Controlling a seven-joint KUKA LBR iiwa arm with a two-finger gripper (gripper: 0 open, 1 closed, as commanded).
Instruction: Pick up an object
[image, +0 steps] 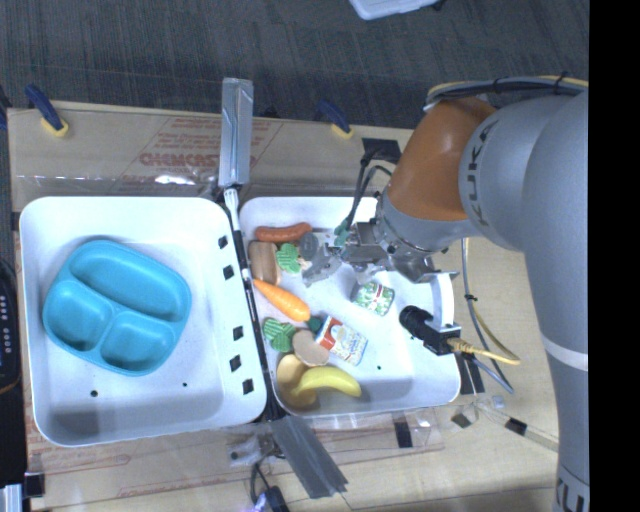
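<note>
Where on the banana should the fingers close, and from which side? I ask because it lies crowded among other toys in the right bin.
Grip the banana across its thick middle, coming straight down from above. It lies flat near the right bin's front wall, curving left to right, and a brown piece crowds its left end. Its right half has bare floor around it, so closing there is probably safest.

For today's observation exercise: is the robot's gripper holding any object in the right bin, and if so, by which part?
It cannot be told. The two-finger gripper hangs low over the right shallow white bin beside the small green toy, but nothing is visibly between its fingers.
</note>
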